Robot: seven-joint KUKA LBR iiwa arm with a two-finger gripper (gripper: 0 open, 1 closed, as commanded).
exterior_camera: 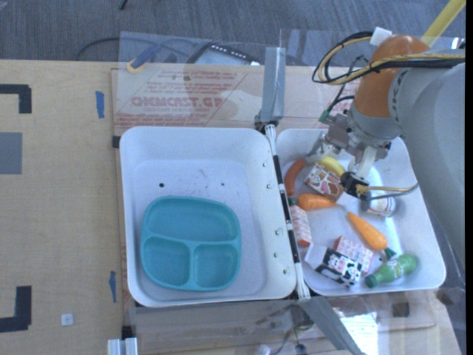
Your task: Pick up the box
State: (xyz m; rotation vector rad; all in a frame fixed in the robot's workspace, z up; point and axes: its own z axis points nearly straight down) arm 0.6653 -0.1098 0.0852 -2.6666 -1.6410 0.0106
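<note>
Overhead, the grey arm with its orange band reached in from the right and hung over the far end of the right bin, its claw low among the toys there. Whether the claw was open or closed could not be told from this slant, and nothing could be seen gripped in it.

A small box with a red and white print lay just below the claw, tilted, close to the bin's far-left corner; contact between the two could not be made out. An orange piece sat to its left against the divider, a yellow piece just above it, and a carrot lay right beneath it. A second carrot lay further toward the near side, with a small can beside it. Near the front edge sat a black-and-white carton and a green bottle on its side, and a red and white pack lay along the divider.

The left bin held a teal plate with three compartments, toward its near side. Both bins stood side by side on the tan surface, behind which a clear sheet was taped down.
</note>
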